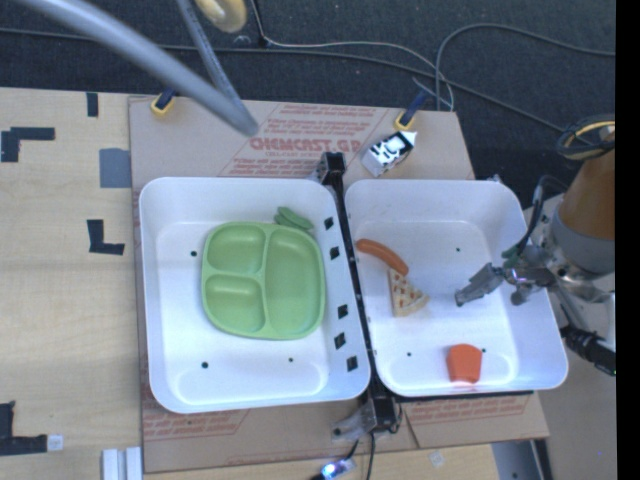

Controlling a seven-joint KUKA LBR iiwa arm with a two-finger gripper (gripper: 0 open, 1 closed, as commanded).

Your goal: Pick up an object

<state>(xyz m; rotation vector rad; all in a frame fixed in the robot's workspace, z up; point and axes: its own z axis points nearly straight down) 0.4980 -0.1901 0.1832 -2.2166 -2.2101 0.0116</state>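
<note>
Two white bins side by side on the counter (60,268): left bin (165,368) and right bin (500,203), butted along a black centre divider (345,268).

Left bin, 2 items: one green sectioned plate (265,278) with three compartments, lying flat mid-bin, and one small dark-green piece (293,218) touching the plate's upper right rim.

Right bin, 3 items:
- one orange-red sausage (383,255), lying slantwise in the left half, near the divider
- one pizza slice (405,294) just below the sausage, close to it (cannot tell whether they touch)
- one orange block (464,362) near the bin's front wall, well apart from the other two

Arm comes in from the right, orange band (590,200) over the right bin's far edge. Gripper (470,293) sits over the right half of the right bin, pointing left toward the pizza slice, with a gap between tip and slice. One dark finger (482,283) is clear; the jaws' spread I cannot tell from this angle. Nothing is visible between them.

Off-bin: cardboard sheet (310,138) with red print under both bins, one black-and-white clip-like item (388,150) on it behind the right bin, cables (500,48) across the dark floor at the top.
</note>
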